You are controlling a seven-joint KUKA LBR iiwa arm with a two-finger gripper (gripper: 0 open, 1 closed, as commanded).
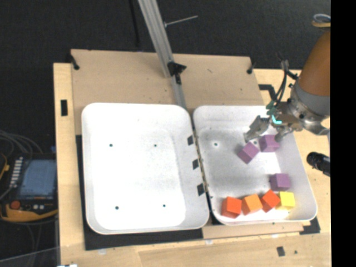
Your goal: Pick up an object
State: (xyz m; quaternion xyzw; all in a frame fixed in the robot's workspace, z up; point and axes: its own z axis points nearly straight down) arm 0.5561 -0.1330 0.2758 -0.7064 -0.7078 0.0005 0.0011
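Arm in from the right, hand [266, 129] low over the right bin [222, 121], fingers spread, pinching nothing. Two purple blocks just below it: one [248, 151] tilted, one [270, 143] beside the right finger. Third purple block [280, 181] nearer the front. Along the front wall: orange-red [232, 206], orange [252, 203], red [270, 199], yellow [287, 199]. Left bin [94, 149] alongside on the tabletop [128, 71].

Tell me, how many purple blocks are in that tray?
3, all in the right bin: one mid-bin, one beside it under the gripper, one lower right. More may hide beneath the gripper.
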